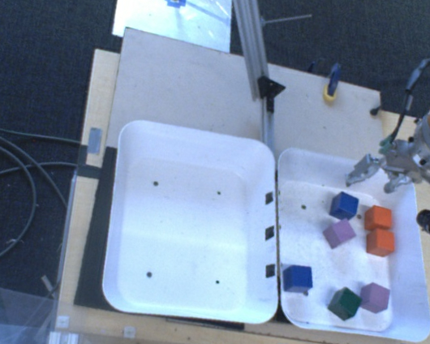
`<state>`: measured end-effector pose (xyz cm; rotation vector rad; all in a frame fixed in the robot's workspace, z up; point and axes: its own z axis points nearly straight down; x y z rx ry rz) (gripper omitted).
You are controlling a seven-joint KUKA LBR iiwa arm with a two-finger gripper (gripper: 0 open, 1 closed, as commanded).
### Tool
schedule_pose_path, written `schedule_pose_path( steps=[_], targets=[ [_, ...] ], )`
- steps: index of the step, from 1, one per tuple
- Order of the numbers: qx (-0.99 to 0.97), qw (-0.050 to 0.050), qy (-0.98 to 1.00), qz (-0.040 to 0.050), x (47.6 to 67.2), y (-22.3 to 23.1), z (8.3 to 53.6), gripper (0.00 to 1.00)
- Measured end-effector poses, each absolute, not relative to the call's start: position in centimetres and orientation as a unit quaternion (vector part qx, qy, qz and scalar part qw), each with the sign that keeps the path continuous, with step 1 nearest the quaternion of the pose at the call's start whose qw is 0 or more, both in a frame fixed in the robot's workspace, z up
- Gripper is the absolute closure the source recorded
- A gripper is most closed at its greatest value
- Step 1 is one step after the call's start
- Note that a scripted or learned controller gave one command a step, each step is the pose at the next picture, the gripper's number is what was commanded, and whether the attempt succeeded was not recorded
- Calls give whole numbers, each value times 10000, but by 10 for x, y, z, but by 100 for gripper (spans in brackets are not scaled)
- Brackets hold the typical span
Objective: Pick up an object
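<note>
My gripper (pixel 378 178) hangs over the back of the right bin (pixel 303 193), its two fingers spread open with nothing between them. Just in front of it and below lies a blue cube (pixel 345 205). Beside that sit two orange cubes (pixel 378 218) (pixel 381 242) and a purple cube (pixel 339 233). Nearer the front of the bin are another blue cube (pixel 297 278), a green cube (pixel 345 303) and a second purple cube (pixel 375 297).
The left bin (pixel 125 192) adjoins the right one along a shared middle wall with black clips (pixel 269 233). A slanted metal pole (pixel 252 33) crosses the back of the bench. Cables (pixel 1 170) lie on the floor at left.
</note>
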<state>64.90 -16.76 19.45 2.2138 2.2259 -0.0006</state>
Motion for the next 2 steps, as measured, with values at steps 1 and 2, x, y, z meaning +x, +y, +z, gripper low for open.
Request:
schedule_pose_path(
  steps=[1,2],
  targets=[
    [7064,-6,7078,-8,626,-166,167,0],
    [7066,-19,7076,-3,614,-183,87,0]
  ],
)
